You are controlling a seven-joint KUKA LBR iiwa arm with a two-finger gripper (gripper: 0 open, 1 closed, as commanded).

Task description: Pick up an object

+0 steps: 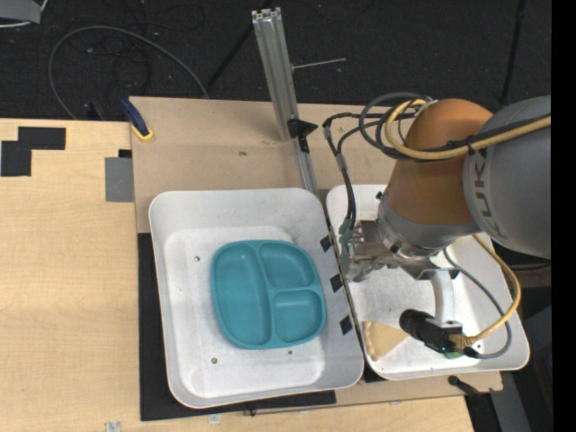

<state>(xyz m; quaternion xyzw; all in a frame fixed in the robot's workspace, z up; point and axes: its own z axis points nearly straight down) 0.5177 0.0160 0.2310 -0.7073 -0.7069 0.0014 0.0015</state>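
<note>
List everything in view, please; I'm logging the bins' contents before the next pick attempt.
Divided plate: one, teal, lying flat in the left bin.
Wedge-shaped piece: one, tan, near front left corner of the right bin.
Left bin: one, white, on the bench.
Right bin: one, white, beside the left bin.
Metal post: one, silver, behind the bins.
Small tool: one, blue with yellow tip, bench's back left corner.
Arm: one, grey with orange band, over the right bin.
Gripper: one, metallic, above the right bin's left side.
</note>
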